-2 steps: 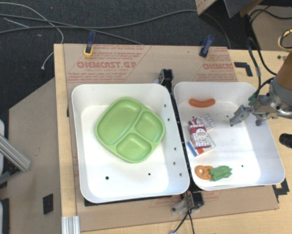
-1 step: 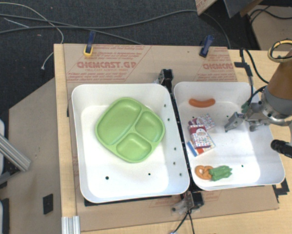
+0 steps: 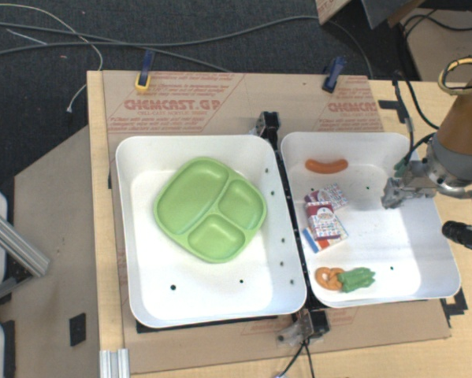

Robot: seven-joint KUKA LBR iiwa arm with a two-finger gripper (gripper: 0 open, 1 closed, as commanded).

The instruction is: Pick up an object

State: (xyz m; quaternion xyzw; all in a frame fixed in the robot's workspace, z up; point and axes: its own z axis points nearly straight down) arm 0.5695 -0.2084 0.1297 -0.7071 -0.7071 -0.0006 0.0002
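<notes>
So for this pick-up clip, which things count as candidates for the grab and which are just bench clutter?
Job:
gripper
sausage
red-and-white packet
pretzel
green toy
green divided plate

Lying about:
blue clamps
cables
cardboard sheet

Grey arm [image 3: 448,164], orange band, metal wrist

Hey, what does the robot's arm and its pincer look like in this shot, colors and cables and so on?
The arm is a rounded grey body with a broad orange band above the wrist. At its end sits a small grey metal pincer. Black cables run along the bench beside it.
</notes>
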